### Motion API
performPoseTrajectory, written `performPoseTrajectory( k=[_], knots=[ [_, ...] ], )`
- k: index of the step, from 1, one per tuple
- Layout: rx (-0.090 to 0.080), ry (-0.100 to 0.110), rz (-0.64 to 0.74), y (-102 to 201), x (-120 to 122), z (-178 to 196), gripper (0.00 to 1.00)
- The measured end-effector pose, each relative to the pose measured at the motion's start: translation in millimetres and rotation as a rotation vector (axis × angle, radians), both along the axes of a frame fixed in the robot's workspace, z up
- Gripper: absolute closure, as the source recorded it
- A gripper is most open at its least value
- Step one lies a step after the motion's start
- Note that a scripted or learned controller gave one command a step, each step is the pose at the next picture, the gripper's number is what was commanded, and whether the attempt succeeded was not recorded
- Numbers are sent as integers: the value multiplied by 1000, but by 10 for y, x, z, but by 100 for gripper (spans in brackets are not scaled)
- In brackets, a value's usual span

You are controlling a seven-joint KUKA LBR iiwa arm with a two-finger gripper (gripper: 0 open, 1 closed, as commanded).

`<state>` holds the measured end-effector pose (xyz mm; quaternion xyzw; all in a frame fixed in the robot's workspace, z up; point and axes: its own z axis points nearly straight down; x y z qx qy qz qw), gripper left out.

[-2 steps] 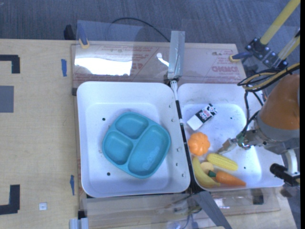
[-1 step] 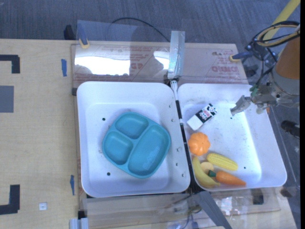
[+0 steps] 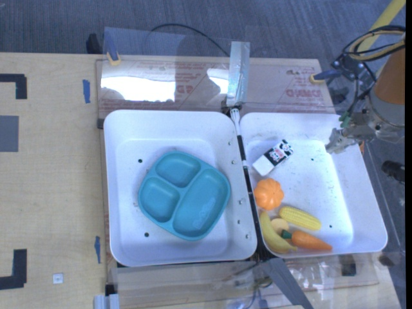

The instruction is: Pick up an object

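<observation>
We see two shallow white bins side by side on the bench. The left bin (image 3: 122,172) holds a blue divided plate (image 3: 185,195) with three compartments, lying flat near the bin's middle. The right bin (image 3: 347,192) holds the smaller things, all gathered along its left side and near corner.

The arm (image 3: 391,89) comes in from the right, grey with an orange band, and sits at the upper right edge of the right bin. Its gripper (image 3: 339,140) hangs over the bin's far right rim, well apart from every object. We cannot tell how far the claw is spread, and we see nothing caught in it.

Among the objects, a yellow banana (image 3: 273,235) curves along the bin's near left corner. A corn cob (image 3: 300,218) lies just above it, and an orange carrot (image 3: 309,241) rests against the banana's right end. A small orange pumpkin (image 3: 269,194) sits just beside the dividing rim, touching the top of the banana. Farther back, a small white carton with a black-and-white print (image 3: 273,158) lies tilted, near the pumpkin but apart from it.
</observation>
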<state>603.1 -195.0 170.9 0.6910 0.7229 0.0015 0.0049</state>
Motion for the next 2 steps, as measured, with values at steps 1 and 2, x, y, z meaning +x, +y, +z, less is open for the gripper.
performPoseTrajectory(
  k=[1,2],
  knots=[
    [-2,-1,305,420,271,963,100],
    [2,3,254,954,588,1019,100]
  ],
)
